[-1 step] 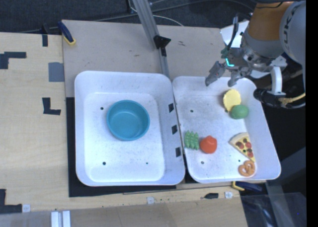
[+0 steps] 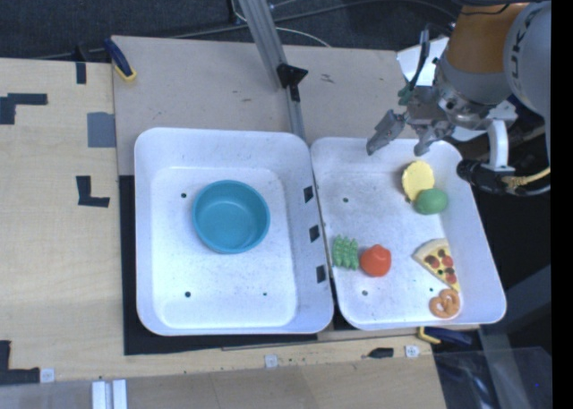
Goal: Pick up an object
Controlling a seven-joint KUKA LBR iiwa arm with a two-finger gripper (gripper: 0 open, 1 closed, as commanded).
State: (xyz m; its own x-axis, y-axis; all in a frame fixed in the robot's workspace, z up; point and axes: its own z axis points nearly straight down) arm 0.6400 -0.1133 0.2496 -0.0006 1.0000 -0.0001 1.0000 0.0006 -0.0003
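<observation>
My gripper hangs above the far end of the right bin, its two fingers spread open with nothing between them. Just right of and below it lie a yellow piece and a green ball, touching each other. Nearer the front of that bin sit a green ridged piece and a red-orange piece side by side. A pizza slice and a small pretzel lie at the bin's front right.
The left bin holds a blue bowl. A grey metal post slants down to the gap between the bins at the back. The bare bench lies to the left.
</observation>
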